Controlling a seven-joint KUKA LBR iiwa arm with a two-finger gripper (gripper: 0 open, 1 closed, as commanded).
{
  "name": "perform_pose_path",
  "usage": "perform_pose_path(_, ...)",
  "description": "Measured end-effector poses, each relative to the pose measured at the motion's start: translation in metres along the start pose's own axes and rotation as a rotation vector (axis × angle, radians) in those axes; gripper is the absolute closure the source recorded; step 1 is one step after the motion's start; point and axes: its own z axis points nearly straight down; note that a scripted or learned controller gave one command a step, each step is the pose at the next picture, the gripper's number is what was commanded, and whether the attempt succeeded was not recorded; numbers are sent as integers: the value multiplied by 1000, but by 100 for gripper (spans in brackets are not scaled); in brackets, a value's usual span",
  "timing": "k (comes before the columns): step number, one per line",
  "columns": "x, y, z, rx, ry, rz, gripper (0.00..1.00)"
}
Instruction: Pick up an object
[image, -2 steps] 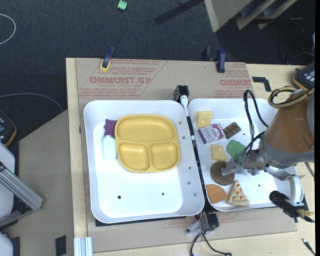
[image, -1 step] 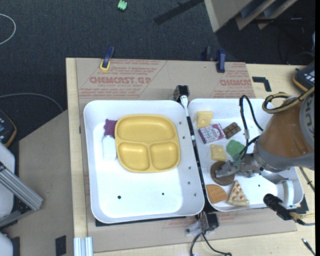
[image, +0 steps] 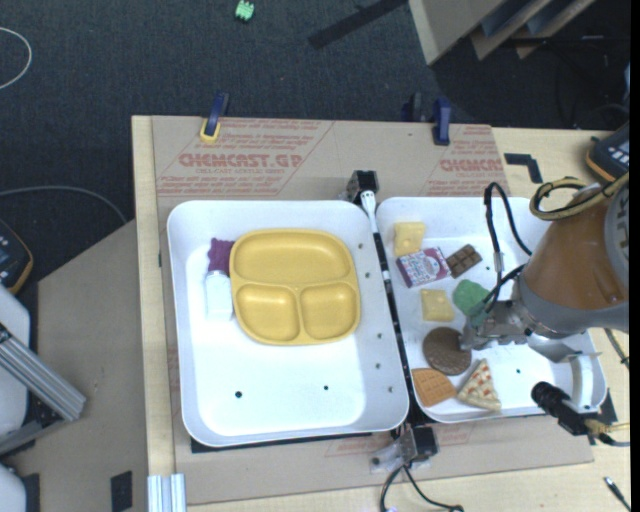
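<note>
My gripper (image: 478, 335) low in right white bin (image: 520, 398), above round brown cookie (image: 444, 352); finger state indiscernible.

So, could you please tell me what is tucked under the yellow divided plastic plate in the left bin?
A purple item and a white item stick out from under the yellow divided plastic plate; their remaining parts are covered.

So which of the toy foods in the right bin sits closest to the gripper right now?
The round brown cookie, just below-left of the gripper. The green piece is the next closest, just above it; the pizza slice and cracker lie farther toward the front edge.
</note>
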Motion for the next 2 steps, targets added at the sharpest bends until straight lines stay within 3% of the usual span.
perform_pose_path(2, 2, -2, -88, 5, -1, -3, 100)
